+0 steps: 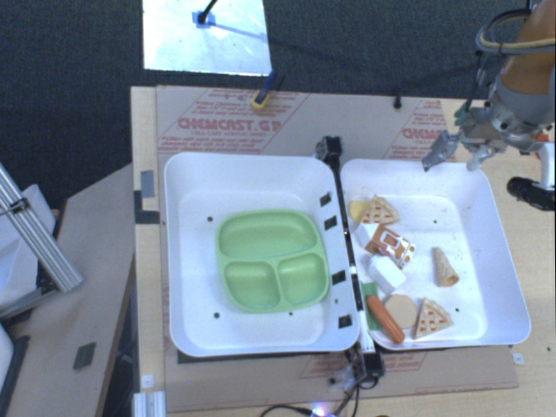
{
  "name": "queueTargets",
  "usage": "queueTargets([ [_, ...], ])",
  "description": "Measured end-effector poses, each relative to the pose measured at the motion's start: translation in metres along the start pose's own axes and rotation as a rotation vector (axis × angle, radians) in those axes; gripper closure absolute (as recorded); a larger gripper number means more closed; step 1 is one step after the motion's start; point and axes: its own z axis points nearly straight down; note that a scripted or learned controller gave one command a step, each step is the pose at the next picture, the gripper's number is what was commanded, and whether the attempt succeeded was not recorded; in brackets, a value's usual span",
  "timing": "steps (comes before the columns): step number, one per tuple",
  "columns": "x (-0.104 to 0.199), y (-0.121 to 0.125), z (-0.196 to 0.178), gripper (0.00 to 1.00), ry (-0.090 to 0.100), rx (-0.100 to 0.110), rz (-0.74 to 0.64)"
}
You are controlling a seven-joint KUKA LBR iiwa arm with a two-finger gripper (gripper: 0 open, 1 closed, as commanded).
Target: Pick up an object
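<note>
Since nothing is sitting between the fingers yet, the step in hand is looking like choosing a target and descending on it.

Nearest the camera, in the right bin [499,259], a waffle wedge [431,319], a tan round slice [400,307] and an orange carrot [385,320] are lying bunched at the front edge, touching or nearly so. Poor first pick: the fingers would likely be nudging a neighbour.

Further back, the ice cream cone [445,267] is lying alone on bare bin floor, well apart from the rest. My judgement: best target. Straddle it across the narrow axis, not along its length, since the taper may squirt out.

Beside the divider, a white block [387,274], a red-and-white patterned piece [392,246], a second waffle wedge [377,211] and a yellow piece [357,210] are crowding together; wall clearance looks tight there.

The left bin [187,233] is holding a green divided tray [269,259]; too broad and flat for a pinch.

Farthest, the tool [459,150] is hovering over the right bin's back rim, fingers spread apart, gripping nothing. It needs to be travelling toward the camera before dropping.
</note>
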Motion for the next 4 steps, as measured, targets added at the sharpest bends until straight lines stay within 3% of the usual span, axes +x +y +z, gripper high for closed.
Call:
queueTargets([
  [1, 0.000, 0.003, -0.009, 0.00, -0.002, -0.013, -0.002],
  [3, 0.002, 0.014, 0.111, 0.00, -0.001, -0.009, -0.006],
  [4, 0.002, 0.015, 0.138, 0.00, -0.002, -0.009, -0.006],
])
